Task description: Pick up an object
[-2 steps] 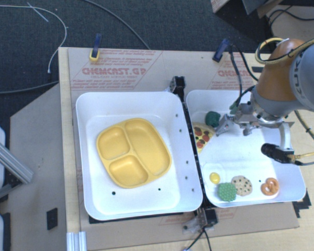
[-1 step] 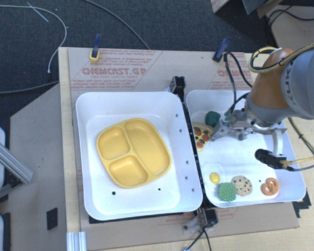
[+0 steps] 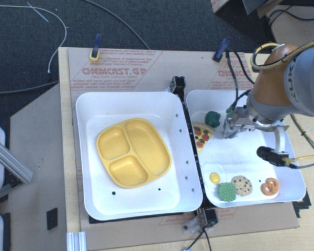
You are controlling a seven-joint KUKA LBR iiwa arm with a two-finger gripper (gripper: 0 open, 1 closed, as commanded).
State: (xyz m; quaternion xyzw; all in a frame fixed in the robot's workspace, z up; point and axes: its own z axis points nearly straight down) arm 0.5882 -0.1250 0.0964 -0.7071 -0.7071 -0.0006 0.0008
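Observation:
The right bin point(image 3: 282, 195) holds several small toy foods. A dark green piece point(image 3: 213, 118) lies near its far left corner, with a pizza slice point(image 3: 201, 135) just in front of it. Along the near edge lie a small yellow piece point(image 3: 214, 178), a green bumpy piece point(image 3: 226, 191), a cookie point(image 3: 242, 185) and a pretzel point(image 3: 270, 186). My gripper point(image 3: 231, 129) hangs low over the bin's far left part, just right of the dark green piece and the pizza slice. Nothing shows between its fingers.
The left bin point(image 3: 89, 114) holds a yellow divided plate point(image 3: 133, 151). Blue clamps point(image 3: 96, 50) point(image 3: 220, 50) sit at the bench's far edge. Bare white floor spreads through the middle of the right bin.

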